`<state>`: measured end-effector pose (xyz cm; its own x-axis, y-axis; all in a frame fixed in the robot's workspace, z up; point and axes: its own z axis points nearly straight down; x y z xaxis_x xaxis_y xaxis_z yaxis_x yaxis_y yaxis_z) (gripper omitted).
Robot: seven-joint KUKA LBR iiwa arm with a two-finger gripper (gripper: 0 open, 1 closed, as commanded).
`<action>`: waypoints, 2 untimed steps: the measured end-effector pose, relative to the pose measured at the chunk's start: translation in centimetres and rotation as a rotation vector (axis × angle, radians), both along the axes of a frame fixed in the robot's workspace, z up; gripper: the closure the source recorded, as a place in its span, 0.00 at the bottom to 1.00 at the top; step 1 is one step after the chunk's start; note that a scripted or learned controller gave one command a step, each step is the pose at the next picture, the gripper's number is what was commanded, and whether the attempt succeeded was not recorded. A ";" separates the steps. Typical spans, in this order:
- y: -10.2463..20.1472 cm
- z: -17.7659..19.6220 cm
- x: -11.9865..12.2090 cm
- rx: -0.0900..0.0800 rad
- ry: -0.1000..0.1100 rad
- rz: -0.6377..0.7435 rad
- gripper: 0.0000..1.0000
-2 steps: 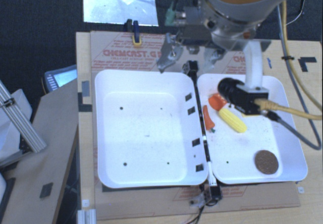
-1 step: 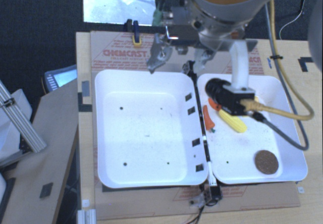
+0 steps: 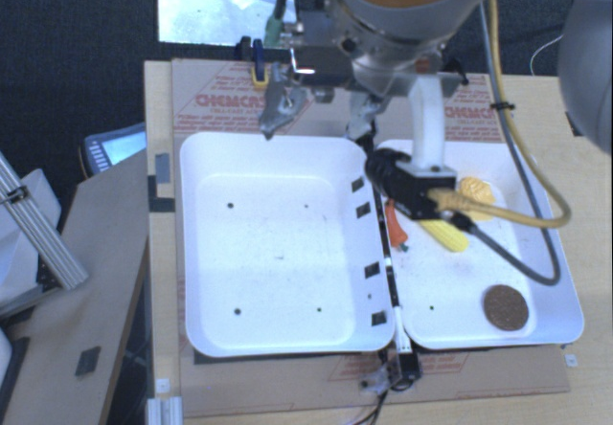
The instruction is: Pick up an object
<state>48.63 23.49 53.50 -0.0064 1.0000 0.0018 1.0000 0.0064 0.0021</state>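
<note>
My gripper (image 3: 319, 117) hangs high over the back rim between the two bins, close to the camera. Its fingers (image 3: 279, 113) stand wide apart, open, with nothing between them. In the right bin (image 3: 546, 318) lie a yellow corn-like piece (image 3: 446, 234), a pale yellow rounded piece (image 3: 477, 190) behind it, a thin orange-red stick (image 3: 396, 226) by the inner wall, and a brown disc (image 3: 505, 307) near the front right corner. The arm hides part of the right bin's back.
The left bin (image 3: 278, 251) sits beside the right one on a cardboard sheet (image 3: 211, 102). A yellow cable (image 3: 536, 212) loops over the right bin. A metal rail (image 3: 38, 232) and a small screen (image 3: 115, 150) lie off the bench at left.
</note>
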 end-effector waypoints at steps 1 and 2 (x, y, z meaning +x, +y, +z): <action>-0.1 1.1 0.0 0.001 -0.002 0.000 1.00; -0.1 2.3 0.1 0.003 -0.004 0.001 1.00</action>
<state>48.71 23.44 55.76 -0.0075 1.0000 0.0048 1.0000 0.0075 0.0058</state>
